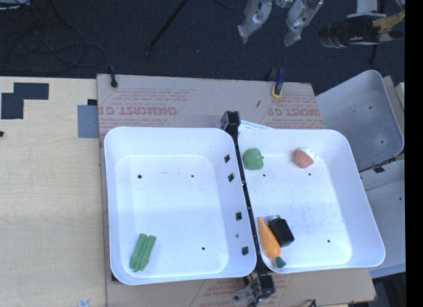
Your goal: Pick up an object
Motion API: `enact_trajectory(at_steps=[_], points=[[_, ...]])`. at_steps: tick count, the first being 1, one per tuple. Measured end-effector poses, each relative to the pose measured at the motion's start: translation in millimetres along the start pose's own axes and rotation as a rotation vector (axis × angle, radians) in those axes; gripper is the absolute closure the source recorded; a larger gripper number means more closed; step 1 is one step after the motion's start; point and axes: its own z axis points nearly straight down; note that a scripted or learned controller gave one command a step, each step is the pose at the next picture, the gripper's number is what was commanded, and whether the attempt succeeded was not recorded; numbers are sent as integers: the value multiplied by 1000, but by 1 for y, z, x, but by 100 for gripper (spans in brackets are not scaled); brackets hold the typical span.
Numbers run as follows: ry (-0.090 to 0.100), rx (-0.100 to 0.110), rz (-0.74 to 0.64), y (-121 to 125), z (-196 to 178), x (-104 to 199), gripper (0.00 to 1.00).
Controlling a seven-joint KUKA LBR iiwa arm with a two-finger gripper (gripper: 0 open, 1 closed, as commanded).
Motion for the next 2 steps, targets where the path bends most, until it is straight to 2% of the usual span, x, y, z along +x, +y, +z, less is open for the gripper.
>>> enact_trajectory(at_steps=[1,2], points=[[-1,3,-7,0,-10,2,100],[-1,4,-7,0,-9,2,0]])
